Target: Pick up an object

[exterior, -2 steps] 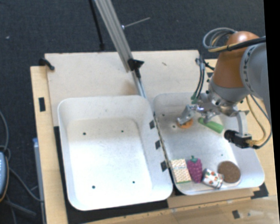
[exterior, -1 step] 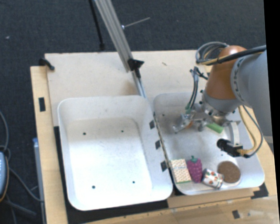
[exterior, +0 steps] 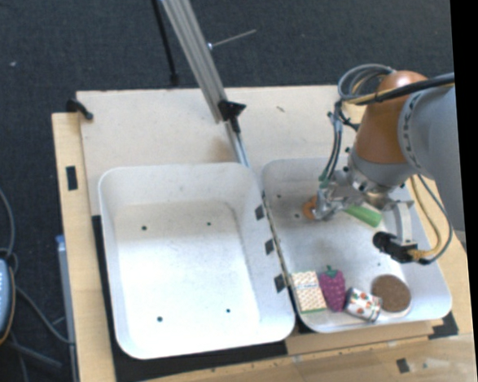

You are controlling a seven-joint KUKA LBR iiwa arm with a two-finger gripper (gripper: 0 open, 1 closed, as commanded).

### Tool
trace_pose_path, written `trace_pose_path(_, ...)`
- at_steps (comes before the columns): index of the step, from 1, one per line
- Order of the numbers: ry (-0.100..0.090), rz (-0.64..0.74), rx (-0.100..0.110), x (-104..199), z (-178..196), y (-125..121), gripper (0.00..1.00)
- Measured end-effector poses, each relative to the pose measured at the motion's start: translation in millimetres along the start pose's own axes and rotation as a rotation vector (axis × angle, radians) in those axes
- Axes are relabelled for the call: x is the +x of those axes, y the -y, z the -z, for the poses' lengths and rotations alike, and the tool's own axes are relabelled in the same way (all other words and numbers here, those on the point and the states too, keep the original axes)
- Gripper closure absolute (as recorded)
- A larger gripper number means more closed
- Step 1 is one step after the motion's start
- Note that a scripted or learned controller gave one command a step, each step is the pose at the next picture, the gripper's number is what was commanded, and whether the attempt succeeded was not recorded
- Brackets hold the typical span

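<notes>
- Bench [exterior: 161,126] was a pale board on dark carpet, with two white bins side by side; a slanted aluminium post [exterior: 201,58] rose from the far edge.
- Left bin [exterior: 186,255] carried nothing you could pick. Right bin [exterior: 426,299] held all the candidates.
- Along its near wall you had a patterned box [exterior: 308,291], a purple berry-like toy [exterior: 333,289], a small spotted can [exterior: 362,303] and a brown disc [exterior: 391,293], packed close in a row.
- An orange item [exterior: 309,210] and a green piece [exterior: 363,215] lay at the far end of that bin, just beside the gripper [exterior: 328,204].
- Arm [exterior: 398,134] reached in from the right, wrist pitched steeply down, tool low over the bin floor.
- Tool state: I could not tell how wide it stood, nor whether it had anything in it.
- Judged step: descent onto the orange item, grasp unconfirmed.
- Next move calls for you to confirm a closure on the item before lifting straight up, clear of the green piece.
</notes>
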State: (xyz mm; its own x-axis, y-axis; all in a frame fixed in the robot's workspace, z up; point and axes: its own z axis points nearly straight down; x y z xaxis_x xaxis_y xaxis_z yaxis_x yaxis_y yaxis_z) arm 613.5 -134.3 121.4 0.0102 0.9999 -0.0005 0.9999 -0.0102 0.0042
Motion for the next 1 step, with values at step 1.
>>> trace_pose_path(1,0.0,0.004,-0.001,0.5,43.9,0.4,1.0)
